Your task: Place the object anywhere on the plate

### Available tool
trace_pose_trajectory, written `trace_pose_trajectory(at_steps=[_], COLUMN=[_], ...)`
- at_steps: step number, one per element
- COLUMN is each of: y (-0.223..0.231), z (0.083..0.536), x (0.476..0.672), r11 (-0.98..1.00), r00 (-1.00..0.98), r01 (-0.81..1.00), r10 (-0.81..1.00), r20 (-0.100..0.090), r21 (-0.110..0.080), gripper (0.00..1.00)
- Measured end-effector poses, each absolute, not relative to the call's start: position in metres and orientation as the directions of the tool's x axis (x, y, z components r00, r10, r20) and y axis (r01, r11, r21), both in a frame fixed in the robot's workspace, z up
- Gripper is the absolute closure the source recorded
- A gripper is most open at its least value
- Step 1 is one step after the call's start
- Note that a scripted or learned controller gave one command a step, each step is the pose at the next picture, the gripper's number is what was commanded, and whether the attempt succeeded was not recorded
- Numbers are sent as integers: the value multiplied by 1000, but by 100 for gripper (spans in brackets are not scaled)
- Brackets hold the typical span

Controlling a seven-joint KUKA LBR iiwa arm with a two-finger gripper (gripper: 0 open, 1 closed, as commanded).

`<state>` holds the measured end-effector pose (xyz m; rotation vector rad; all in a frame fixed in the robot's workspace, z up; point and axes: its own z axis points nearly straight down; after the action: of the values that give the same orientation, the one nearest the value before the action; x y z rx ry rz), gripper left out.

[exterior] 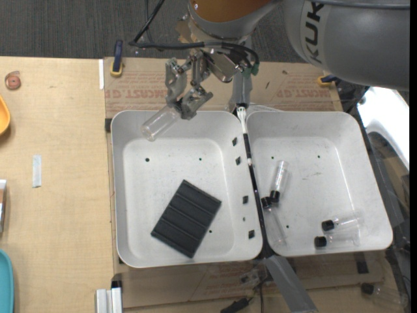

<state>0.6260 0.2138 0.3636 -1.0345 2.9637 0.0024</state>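
The grey arm with the orange band is reaching in from above, and its metal two-finger gripper (187, 102) is hanging over the far rim of the left shallow white plastic bin (124, 194). Between its fingers the gripper is holding a clear plastic vial (158, 122), gripped at one end; the vial is lying tilted, and its free end is pointing down and to the left of the gripper, over the far left corner of that bin. Below the gripper, nearer to the camera and slightly to the right, a black ribbed rectangular plate (187, 218) is resting flat on the floor of the same bin, turned at an angle and well apart from the held vial. To the right of the gripper the right shallow white plastic bin (365, 175) is sitting just beside the left one. Inside it, a clear vial with a black cap (276, 182) is lying near the shared wall, and two more clear vials with black caps (337, 230) are lying close together in the near right corner, far from the gripper. Both bins are standing on a brown cardboard sheet (287, 91), and a light wooden tabletop (58, 175) is stretching out to the left of the gripper.
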Motion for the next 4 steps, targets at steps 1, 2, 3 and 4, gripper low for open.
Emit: trace_pose_trajectory(at_steps=[1, 2, 3, 4], y=[179, 213, 127, 16], z=[361, 408, 442, 431], x=[542, 620, 584, 521], r11=[674, 521, 390, 140], r00=[-674, -521, -390, -140], r01=[-739, -854, -921, -990], r10=[-739, -854, -921, -990], r20=[-2, -4, -3, -2], r21=[0, -1, -1, -1], gripper=[100, 100, 100, 100])
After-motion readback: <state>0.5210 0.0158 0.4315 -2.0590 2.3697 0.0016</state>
